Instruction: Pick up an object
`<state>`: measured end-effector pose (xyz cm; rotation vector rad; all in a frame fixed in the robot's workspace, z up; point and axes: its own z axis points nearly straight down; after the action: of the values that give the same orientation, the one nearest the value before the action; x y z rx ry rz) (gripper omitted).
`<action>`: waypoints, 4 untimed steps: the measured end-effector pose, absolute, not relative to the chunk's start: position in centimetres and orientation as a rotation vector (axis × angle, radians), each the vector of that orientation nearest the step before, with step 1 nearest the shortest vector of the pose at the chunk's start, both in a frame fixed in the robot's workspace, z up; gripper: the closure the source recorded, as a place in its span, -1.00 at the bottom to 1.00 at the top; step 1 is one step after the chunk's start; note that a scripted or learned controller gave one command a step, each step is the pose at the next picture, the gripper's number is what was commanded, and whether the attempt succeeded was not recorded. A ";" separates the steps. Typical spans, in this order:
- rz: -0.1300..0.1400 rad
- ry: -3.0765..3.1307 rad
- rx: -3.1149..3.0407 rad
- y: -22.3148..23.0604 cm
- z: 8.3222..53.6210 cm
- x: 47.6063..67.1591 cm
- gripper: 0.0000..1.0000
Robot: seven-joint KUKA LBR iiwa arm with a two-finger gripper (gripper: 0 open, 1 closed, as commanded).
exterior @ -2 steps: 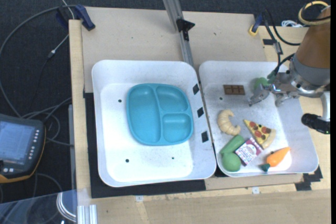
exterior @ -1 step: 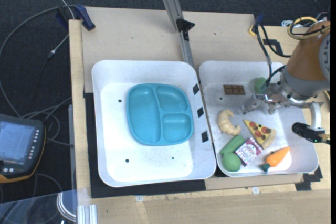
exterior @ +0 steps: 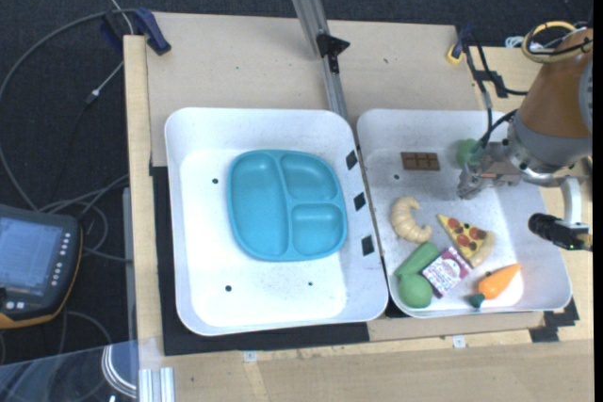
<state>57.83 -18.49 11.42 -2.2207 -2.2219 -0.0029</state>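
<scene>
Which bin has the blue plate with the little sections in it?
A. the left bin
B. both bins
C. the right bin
A: the blue plate lies alone in the left bin, while the right bin holds the toy food, such as the croissant, pizza slice and carrot.

left bin (exterior: 188, 297) — divided tray (exterior: 285, 203) lies in it | right bin (exterior: 556, 292) just beside it | chocolate bar (exterior: 420, 162) at the back | croissant (exterior: 410, 217) mid-left, pizza slice (exterior: 468, 239) to its right | front — pear (exterior: 415, 276), packet (exterior: 446, 275), carrot (exterior: 497, 281), left to right | gripper (exterior: 471, 186) over back right
</scene>
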 end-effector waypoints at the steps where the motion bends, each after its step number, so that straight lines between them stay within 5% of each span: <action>1: -0.004 -2.227 -2.224 -19.1 16.0 58.0 1.00; 2: -0.007 -2.230 -2.225 -19.0 22.5 58.6 1.00; 3: -0.003 -2.225 -2.222 -19.0 23.1 58.7 1.00; 4: 0.000 -2.224 -2.212 -13.8 22.1 57.4 1.00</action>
<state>57.39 -13.79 22.14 -2.2121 -2.2244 -0.0004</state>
